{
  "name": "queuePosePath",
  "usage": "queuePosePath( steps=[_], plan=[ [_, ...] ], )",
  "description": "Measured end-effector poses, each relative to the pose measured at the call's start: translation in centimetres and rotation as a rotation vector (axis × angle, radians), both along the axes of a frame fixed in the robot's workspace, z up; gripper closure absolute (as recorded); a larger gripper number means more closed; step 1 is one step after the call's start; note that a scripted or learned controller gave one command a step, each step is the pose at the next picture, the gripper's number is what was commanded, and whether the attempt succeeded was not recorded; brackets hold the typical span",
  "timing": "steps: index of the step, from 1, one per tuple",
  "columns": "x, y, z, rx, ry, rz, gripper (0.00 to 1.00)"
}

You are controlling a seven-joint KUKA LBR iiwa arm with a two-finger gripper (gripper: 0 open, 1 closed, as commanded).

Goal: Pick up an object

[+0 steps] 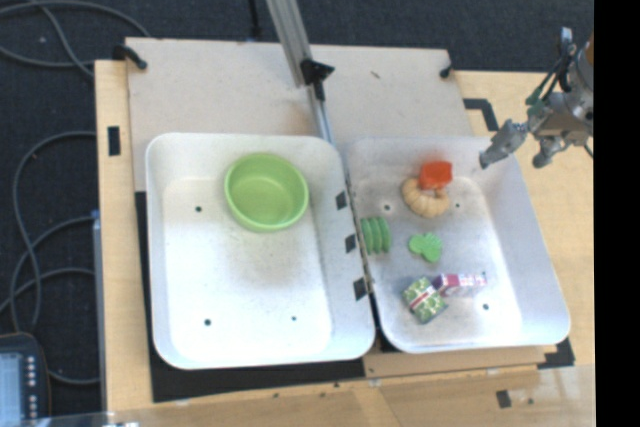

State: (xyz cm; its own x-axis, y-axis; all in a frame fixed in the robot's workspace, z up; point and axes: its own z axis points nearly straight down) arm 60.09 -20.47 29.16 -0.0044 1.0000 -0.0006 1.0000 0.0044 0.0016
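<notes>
Camera view, looking down at a slant. Two white bins side by side on the bench. Left bin carries a green bowl in its upper half, upright, mouth up.

Right bin carries the loose things. An orange block sits touching the top of a tan, lumpy pastry-like piece. Below these, a small green leaf-shaped piece. Against the bin's left wall, a green ribbed piece, long axis running up-down in the view. Nearest the front, a small packet with green at its left end and pink-white toward the right, long axis lying roughly left-right, tilted slightly up to the right.

Gripper hangs at the upper right corner of the right bin, above its rim, well apart from all the pieces; the orange block is the nearest, to its left and a little lower. Two grey fingers show, spread apart, with nothing between them. The wrist comes in from the right edge, only its lower part seen.
</notes>
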Motion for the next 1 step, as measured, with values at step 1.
queuePosePath(
  steps=[1],
  plan=[
    [-0.01, -0.01, 0.01, -0.001, 0.0, 0.0, 0.0]
  ],
)
